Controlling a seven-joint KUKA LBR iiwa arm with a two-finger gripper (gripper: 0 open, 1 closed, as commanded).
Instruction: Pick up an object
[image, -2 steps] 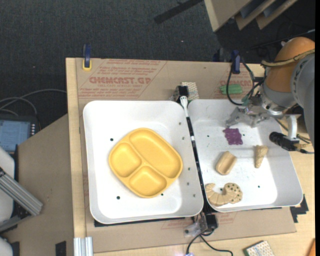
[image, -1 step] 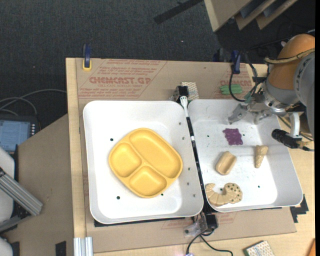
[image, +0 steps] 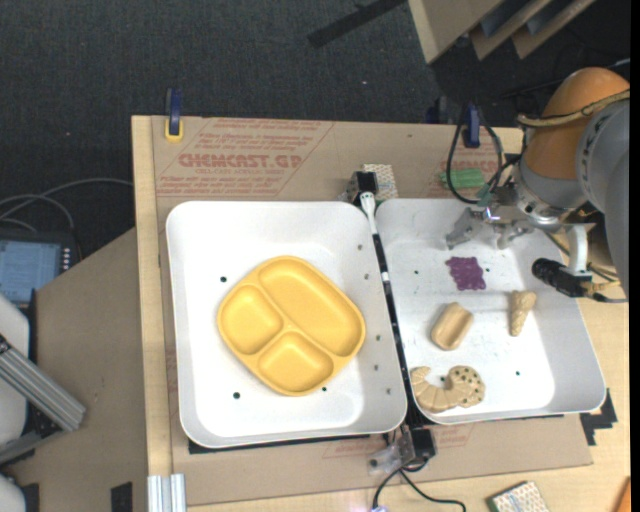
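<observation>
Hand (image: 487, 222) — its fingers spread wide, holding nothing — poised at the right bin's (image: 580, 390) far edge; the purple piece (image: 465, 272) lies just nearside — closest candidate.

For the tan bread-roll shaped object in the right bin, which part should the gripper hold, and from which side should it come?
Grip the tan roll across its narrow middle, coming straight from above. It lies flat and slightly slanted, apart from the purple piece and the cookie, so fingers probably fit on both long sides.
</observation>
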